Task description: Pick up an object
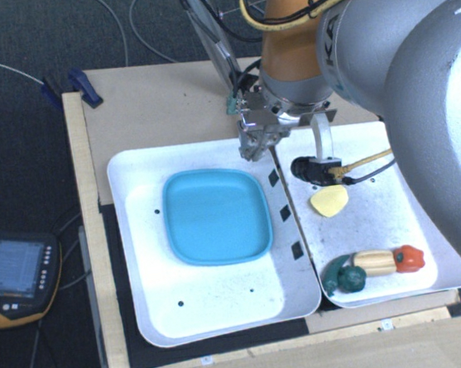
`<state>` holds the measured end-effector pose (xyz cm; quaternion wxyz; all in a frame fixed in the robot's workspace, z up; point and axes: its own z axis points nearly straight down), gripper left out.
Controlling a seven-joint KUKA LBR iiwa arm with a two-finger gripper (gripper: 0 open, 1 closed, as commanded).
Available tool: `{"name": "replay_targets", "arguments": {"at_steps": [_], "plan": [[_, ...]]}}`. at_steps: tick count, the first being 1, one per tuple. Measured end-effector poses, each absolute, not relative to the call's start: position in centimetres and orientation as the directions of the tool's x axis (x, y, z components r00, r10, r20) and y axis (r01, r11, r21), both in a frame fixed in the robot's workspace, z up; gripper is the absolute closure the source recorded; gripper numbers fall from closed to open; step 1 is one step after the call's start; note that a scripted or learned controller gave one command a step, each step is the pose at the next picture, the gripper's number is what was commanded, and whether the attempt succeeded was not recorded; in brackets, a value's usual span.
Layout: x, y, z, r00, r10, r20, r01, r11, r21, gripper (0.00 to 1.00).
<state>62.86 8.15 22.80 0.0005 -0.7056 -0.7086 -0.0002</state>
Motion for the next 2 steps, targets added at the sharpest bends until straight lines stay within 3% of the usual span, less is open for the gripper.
{"name": "replay_targets", "arguments": {"at_steps": [1, 2], "plan": [[63.65, 9.74, 24.52, -0.002, 1.000, 0.001, 1.000, 0.002, 0.002, 1.00], [63.62, 9.67, 24.45, -0.001, 1.000, 0.000, 1.000, 0.001, 0.000, 0.00]]}}
